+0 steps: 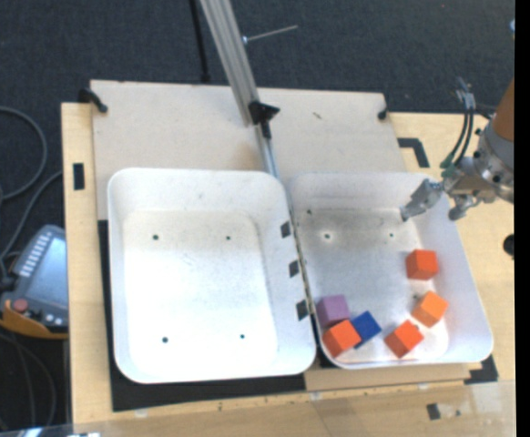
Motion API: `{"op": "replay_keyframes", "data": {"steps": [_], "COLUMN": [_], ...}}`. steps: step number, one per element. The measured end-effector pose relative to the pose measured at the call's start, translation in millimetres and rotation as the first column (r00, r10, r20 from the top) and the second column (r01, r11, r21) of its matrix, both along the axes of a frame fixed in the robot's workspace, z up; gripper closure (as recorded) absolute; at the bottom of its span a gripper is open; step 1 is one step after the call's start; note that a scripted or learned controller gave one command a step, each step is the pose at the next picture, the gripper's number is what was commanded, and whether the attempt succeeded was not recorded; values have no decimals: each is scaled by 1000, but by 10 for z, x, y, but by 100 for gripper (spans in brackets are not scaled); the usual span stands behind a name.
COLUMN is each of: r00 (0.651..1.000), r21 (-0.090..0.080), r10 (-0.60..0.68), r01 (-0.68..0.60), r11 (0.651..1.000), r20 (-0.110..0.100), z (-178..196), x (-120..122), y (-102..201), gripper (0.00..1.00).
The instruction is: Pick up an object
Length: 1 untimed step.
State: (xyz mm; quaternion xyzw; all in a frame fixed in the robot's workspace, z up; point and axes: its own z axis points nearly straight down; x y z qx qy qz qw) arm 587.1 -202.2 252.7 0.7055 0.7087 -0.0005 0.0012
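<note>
Several small cubes lie in the right bin [361,244]. Orange cubes sit at the right side [421,264], lower right [430,308], near the front rim [404,338] and front left [342,336]. A purple cube [332,309] and a blue cube [366,326] are bunched with the front-left orange one. My gripper [438,204] hangs over the bin's back right corner, above and behind the nearest orange cube. It is open, with nothing between its fingers.
The left bin [201,280] lies beside the right one, their rims meeting in the middle. A slanted aluminium bar [233,53] rises from the back of the bench. Cables and a pendant [37,280] lie on the floor at left.
</note>
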Motion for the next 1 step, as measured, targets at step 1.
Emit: {"op": "replay_keyframes", "data": {"steps": [1], "r00": [1000], "r21": [6], "r10": [3], "r01": [-3], "r11": [1000], "r20": [-7], "z": [-621], "x": [-503], "y": [950], "gripper": [0]}}
